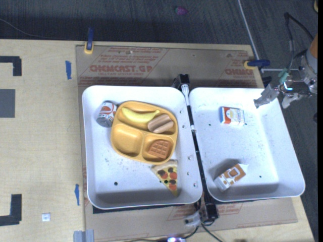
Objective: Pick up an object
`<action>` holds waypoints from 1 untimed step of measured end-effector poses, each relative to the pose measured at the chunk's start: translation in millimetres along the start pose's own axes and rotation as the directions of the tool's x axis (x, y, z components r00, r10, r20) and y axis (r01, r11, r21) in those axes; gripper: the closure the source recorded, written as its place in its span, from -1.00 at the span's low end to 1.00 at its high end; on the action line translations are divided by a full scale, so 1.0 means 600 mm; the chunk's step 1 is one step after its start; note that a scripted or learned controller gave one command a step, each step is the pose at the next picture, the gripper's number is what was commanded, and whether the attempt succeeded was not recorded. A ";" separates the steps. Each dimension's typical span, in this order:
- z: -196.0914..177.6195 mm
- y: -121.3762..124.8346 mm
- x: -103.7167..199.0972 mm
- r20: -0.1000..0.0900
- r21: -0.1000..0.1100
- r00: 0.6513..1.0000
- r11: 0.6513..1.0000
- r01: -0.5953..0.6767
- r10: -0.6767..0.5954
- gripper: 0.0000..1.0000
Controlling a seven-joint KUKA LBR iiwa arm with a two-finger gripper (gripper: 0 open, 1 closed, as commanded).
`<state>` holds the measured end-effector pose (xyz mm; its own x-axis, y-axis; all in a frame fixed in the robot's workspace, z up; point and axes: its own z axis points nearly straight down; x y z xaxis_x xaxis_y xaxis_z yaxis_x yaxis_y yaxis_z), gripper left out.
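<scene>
Two shallow white bins side by side on the bench (40, 135), set edge to edge, presumably so that either lies within one reach from the right. Left bin (101, 195) crowded, right bin (262, 150) sparse (likely the easier hunting ground).

Next in size, a yellow divided tray (126, 137) in the middle of the left bin, flat on the floor, keeping a banana (137, 116), a hot dog (161, 123) and a waffle (159, 148) each in its own compartment. Awkward targets by the look of it: low, walled in by the tray's ridges, close together.

Then the loose pieces. In the right bin, a tilted brown-and-white carton (230, 176) near the front wall, and a white carton (231, 116) with a red and blue label towards the back, well apart from each other and from the walls. Probably the best candidates for the pick: boxy, open space all round. In the left bin, a pizza slice (169, 176) just beside the tray's front corner, lying very flat, and a small can (106, 113) on its side, tucked against the tray's back left edge.

Smallest, the pincer (267, 97), poised above the right bin's back right corner, nearest the white carton, touching nothing and carrying nothing. Too blurred and small to tell whether wide or narrow.
</scene>
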<state>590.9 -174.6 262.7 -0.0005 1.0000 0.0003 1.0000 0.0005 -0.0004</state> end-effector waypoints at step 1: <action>0.153 -0.059 -0.031 0.000 0.001 1.000 1.000 -0.001 0.001 -1.00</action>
<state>555.2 -193.3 170.8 0.0003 1.0000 -0.0001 1.0000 -0.0003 -0.0011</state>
